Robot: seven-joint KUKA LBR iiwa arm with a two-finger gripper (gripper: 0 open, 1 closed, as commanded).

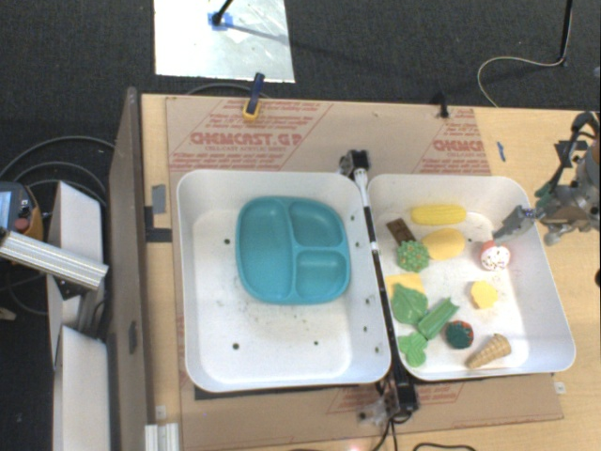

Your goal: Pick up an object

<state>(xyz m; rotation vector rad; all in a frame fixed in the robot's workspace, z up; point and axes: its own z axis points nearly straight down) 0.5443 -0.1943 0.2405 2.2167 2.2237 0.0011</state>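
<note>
Near edge first: right bin [554,327] is holding all the toy food. An ice cream cone [489,350] is lying at its front right, tip pointing left. A dark teal-and-red round piece [458,334] is sitting just left of the cone. A green stick [438,317] is lying tilted beside that, touching the green leafy pieces [408,304], with another green piece [412,349] at the front-left corner.

Mid bin: a small yellow chunk [484,295] is sitting right of centre, a yellow wedge [406,281] near the divider, a white-and-red ball [495,256] near the right wall. A yellow lemon-like piece [444,244] is resting next to a green broccoli head [411,255] and a small brown block [399,230]. Corn cob [438,215] is lying at the back.

Left bin [202,346] is carrying a teal divided plate [292,251], flat, roughly centred.

Gripper [516,221] is hanging at the right bin's back right corner, above the rim, apart from every object. Nothing between the fingers. Open or closed: can't tell at this resolution.

Far side: a silver sheet [223,26] is lying on the dark floor.
</note>
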